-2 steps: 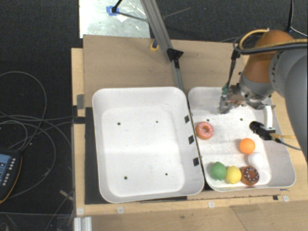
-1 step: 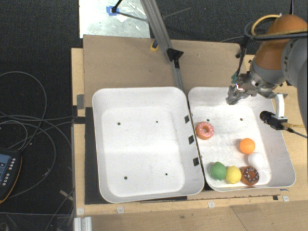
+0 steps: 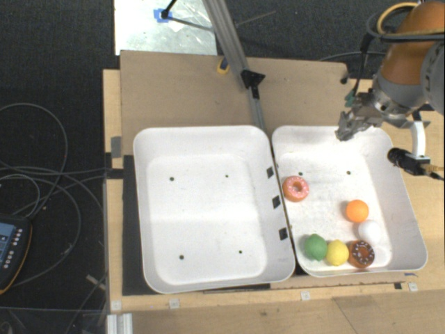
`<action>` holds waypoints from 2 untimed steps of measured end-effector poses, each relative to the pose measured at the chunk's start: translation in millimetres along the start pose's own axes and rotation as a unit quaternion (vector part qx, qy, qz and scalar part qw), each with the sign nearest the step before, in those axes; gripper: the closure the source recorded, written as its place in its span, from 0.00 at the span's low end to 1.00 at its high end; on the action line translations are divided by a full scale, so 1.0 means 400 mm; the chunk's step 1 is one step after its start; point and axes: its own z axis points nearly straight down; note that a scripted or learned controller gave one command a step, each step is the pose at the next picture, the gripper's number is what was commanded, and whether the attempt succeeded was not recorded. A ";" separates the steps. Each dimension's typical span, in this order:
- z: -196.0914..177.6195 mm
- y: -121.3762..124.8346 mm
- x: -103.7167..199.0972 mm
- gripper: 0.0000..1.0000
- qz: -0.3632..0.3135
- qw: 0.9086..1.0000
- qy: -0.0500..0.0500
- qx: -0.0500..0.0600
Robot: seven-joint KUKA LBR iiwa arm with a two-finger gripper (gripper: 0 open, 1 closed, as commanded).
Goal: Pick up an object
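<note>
We are watching the arm at the approach stage: its gripper (image 3: 345, 132) is hanging over the far rim of the right bin (image 3: 400, 207), with nothing between its fingers, and whether those fingers are parted or closed we cannot tell from this angle. No object is yet being lifted. The candidates are all lying in that same bin, well apart from the gripper: a pink frosted doughnut (image 3: 296, 188) alone near the left wall, an orange ball (image 3: 357, 211) toward the right, and, crowding the near edge, a green fruit (image 3: 315, 246) touching a yellow lemon-like fruit (image 3: 337, 252), a chocolate doughnut (image 3: 361, 254) just beside it, and a white egg-shaped piece (image 3: 369, 231) above that. In our judgement the next move is calling for travel toward the near half of the bin and a descent over one piece; the pink doughnut is offering the clearest access. The left bin (image 3: 149, 207) is lying beside it. A slanted grey pole (image 3: 229, 37) is crossing the bench beyond the bins, clear of the arm's path.
</note>
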 end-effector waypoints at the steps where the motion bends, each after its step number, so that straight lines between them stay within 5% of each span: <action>1: -0.090 0.005 -0.001 1.00 0.000 1.000 0.000 0.000; 2: -0.067 -0.028 0.115 1.00 -0.002 1.000 0.002 0.004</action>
